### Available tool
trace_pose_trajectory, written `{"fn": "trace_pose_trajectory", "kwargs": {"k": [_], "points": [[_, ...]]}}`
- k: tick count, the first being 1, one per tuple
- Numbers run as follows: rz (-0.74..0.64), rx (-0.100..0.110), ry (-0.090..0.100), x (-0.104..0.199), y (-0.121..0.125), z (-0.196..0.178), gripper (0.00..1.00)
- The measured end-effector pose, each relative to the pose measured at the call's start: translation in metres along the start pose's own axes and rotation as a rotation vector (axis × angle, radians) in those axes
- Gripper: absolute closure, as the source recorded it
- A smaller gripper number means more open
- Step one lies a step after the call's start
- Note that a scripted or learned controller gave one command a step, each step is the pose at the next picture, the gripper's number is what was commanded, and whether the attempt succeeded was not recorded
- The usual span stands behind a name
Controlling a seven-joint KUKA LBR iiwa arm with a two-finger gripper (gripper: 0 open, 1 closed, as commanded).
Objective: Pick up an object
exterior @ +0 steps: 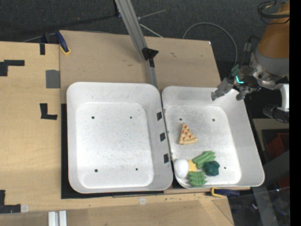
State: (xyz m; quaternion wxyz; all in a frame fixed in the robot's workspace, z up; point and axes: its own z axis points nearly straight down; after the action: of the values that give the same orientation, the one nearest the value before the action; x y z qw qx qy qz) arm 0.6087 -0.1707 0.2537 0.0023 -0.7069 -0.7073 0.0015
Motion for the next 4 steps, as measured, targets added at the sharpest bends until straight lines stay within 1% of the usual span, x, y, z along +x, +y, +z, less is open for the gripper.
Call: {"fn": "trace_pose_trajectory", "kwargs": {"k": [1, 2, 3, 4], "points": [[-0.001, -0.005, -0.001, 0.0, 0.001, -0.003, 0.0], [-0.001, 0.002, -0.001, 0.003, -0.007, 0.058, 0.0], [0.0, 0.002, -0.001, -0.003, -0.016, 0.116, 0.0], [-0.001, -0.005, -0.003, -0.002, -0.016, 0.167, 0.0]]}}
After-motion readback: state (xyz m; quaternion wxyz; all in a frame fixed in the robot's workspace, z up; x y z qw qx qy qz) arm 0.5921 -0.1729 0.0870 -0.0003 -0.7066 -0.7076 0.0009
